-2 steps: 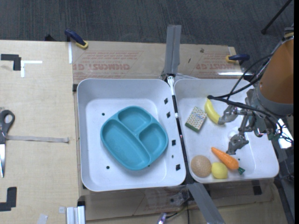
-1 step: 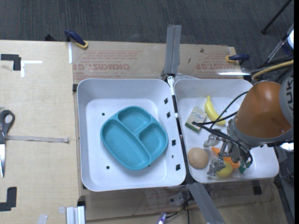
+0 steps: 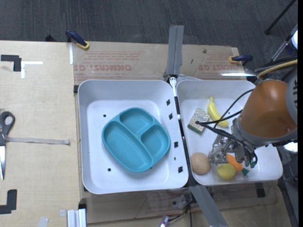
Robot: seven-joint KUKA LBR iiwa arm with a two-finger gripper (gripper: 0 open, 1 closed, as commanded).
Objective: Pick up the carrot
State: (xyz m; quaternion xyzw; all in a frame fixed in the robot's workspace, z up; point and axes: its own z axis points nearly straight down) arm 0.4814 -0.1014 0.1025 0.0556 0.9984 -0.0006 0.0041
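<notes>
My gripper (image 3: 222, 154) hangs low at the lower right of the frame, just beside the carrot (image 3: 233, 159). Whether it grips anything I cannot tell.

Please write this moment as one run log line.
stage: reaching | claw: low in right bin, beside carrot | carrot: lying in bin, between lemon and arm

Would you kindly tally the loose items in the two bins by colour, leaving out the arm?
Blue: 1, the plate
Yellow: 2, the banana and the lemon
Orange: 1, the carrot
Tan: 1, the egg
Green-edged: 1, the sponge
Total: 6
</notes>
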